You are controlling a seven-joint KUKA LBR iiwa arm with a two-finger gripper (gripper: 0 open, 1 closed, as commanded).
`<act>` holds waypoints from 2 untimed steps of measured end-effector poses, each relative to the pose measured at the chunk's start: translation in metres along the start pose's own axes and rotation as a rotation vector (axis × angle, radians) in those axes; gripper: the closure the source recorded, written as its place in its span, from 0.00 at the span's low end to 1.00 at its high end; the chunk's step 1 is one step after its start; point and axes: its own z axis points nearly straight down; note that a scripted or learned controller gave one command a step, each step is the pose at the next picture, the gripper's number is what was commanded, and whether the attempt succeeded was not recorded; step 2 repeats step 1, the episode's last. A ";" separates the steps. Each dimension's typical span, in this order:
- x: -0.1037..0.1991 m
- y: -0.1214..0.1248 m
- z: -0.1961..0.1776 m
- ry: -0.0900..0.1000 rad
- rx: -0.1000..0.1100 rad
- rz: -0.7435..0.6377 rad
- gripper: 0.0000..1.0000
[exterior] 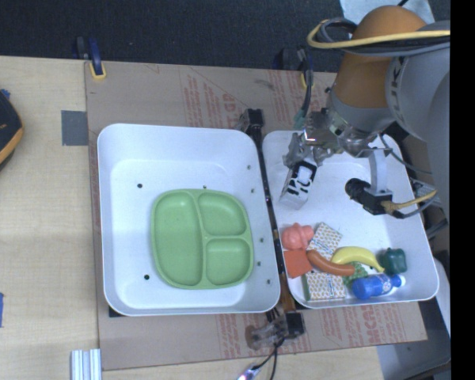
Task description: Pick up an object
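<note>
The arm reaches in from the right, its orange band high over the right bin [408, 212]. The hand [301, 182] hangs low over that bin's upper left part, close to the wall between the two bins. A white and black piece shows at its tip, and I cannot tell whether the hand is open or closed, nor whether anything is gripped.

The loose things lie bunched along the right bin's lower edge, well apart from the hand. A pink toy [297, 235] sits leftmost, with an orange piece [298, 263] just below it. A patterned packet [325, 237] lies beside the pink toy, and another packet [326, 286] lies under the pile. A banana [356, 255] curves across the middle, touching a brown sausage shape [330, 265] under it. A blue bottle [372, 286] lies on its side at the lower right, next to a dark green thing [393, 258].

The left bin [127, 145] holds a green tray [200, 237] with three compartments, lying flat in the middle. Both bins sit on cardboard on the worktop [32, 236]
</note>
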 end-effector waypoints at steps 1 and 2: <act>0.058 -0.028 -0.011 -0.001 0.001 0.000 1.00; 0.058 -0.028 -0.011 -0.001 0.001 0.000 1.00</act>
